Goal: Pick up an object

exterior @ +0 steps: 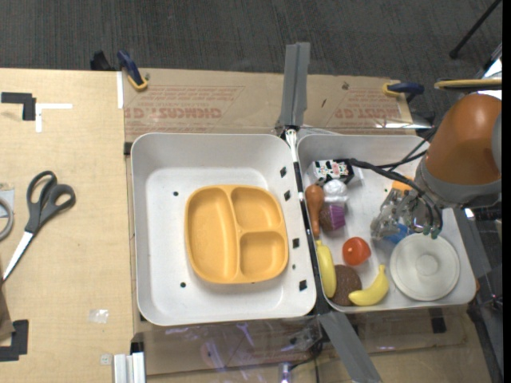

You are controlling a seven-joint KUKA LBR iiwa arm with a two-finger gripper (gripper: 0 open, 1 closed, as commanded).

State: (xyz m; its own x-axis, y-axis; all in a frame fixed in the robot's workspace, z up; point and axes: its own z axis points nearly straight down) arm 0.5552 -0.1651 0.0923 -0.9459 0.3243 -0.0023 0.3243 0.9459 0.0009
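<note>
Tomato (pixel 356 250), the likeliest pick, lies in the right bin (pixel 363 144) among a carrot (pixel 314 207), bananas (pixel 369 291) and a white bowl (pixel 425 267), so we judge a descent could clip a neighbour and miss. We see the gripper (pixel 401 218) low beside it, arm reaching from the right; we cannot tell its opening.

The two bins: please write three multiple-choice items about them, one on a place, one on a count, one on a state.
1. Where is the yellow divided plate?
A. left bin
B. right bin
C. on the scissors

2. How many bananas lie in the right bin?
A. none
B. two
C. five

3. How does the white bowl stand?
A. upside down
B. open side up
C. on its edge

Answers: 1 A, it lies inside the left bin. 2 B, one beside the tomato, one near the bowl. 3 B, its hollow shows.
</note>
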